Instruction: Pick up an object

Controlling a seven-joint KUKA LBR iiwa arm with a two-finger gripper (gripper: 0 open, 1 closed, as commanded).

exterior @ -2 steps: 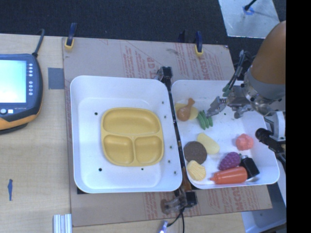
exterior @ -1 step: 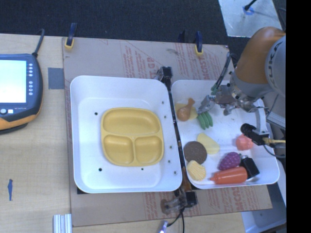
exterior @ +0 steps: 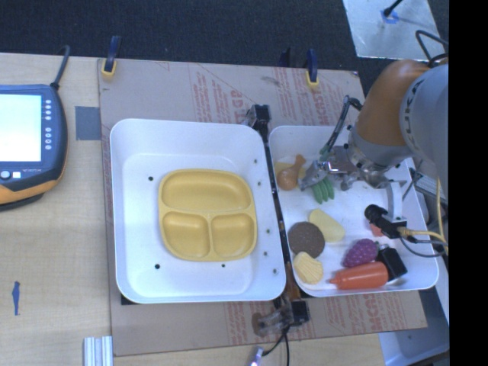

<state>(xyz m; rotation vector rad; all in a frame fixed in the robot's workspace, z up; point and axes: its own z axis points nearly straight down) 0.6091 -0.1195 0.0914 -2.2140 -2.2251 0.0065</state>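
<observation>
tool is down in the right bin, at the far left, right over the green veg; can't tell its state. step: closing in for the grasp. next: pinch the veg & lift straight up.

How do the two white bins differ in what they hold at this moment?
The left bin holds one thing, a yellow divided tray lying flat at its middle. The right bin holds several small toy foods, among them a brown disc, purple grapes and an orange-red piece. The gripper is over the right bin, by a green item. Both bins are shallow and white.
</observation>
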